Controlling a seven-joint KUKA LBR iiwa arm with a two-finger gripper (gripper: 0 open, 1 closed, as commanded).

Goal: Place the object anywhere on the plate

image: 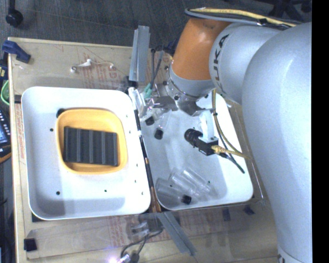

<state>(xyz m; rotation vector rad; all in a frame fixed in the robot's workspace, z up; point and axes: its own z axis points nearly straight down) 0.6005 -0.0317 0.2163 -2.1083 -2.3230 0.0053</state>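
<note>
Reaching in from the right, the arm (252, 64) dominates what we see, its tool (153, 106) low over the right bin's (238, 188) upper-left corner. We cannot tell its state. The yellow plate (90, 141) fills the left bin (38, 190). A clear plastic object (186, 185) lies well below the tool.
</note>
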